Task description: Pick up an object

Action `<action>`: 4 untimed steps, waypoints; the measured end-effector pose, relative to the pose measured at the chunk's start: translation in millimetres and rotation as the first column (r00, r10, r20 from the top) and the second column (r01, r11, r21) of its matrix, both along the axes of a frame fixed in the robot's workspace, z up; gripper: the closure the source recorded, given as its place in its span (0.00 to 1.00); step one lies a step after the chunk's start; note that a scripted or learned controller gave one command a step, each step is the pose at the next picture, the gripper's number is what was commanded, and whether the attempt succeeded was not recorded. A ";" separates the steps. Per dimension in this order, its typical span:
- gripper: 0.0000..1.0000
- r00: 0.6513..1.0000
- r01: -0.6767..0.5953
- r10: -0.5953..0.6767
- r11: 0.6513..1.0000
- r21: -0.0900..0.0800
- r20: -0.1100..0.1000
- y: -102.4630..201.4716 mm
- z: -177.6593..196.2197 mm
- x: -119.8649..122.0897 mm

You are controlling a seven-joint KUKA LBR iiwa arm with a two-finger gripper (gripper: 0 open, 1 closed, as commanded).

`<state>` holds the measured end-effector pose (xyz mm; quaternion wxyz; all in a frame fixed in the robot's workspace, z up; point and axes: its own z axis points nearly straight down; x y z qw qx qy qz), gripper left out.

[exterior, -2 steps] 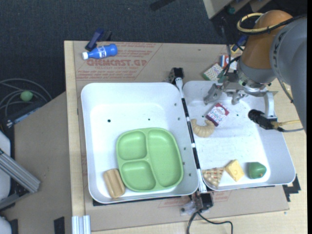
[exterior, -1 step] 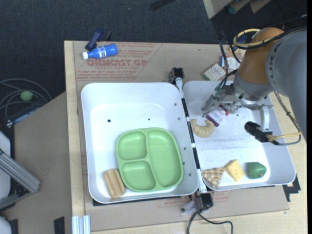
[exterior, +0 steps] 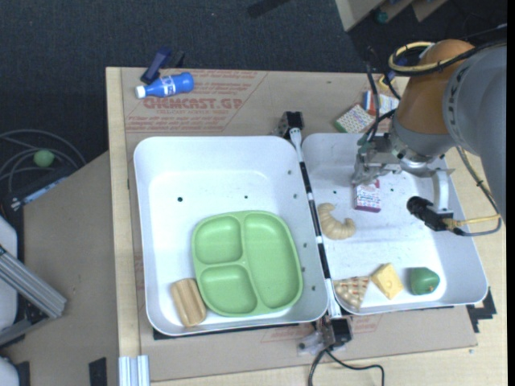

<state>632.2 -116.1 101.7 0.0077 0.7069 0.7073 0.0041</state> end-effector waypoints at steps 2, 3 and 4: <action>0.00 1.000 0.001 -0.001 1.000 -0.001 -0.006 5.4 -11.9 3.4; 0.00 1.000 0.001 -0.001 1.000 0.004 -0.015 -11.0 -16.8 4.1; 1.00 1.000 0.001 -0.001 1.000 0.004 -0.012 -10.6 -6.4 4.8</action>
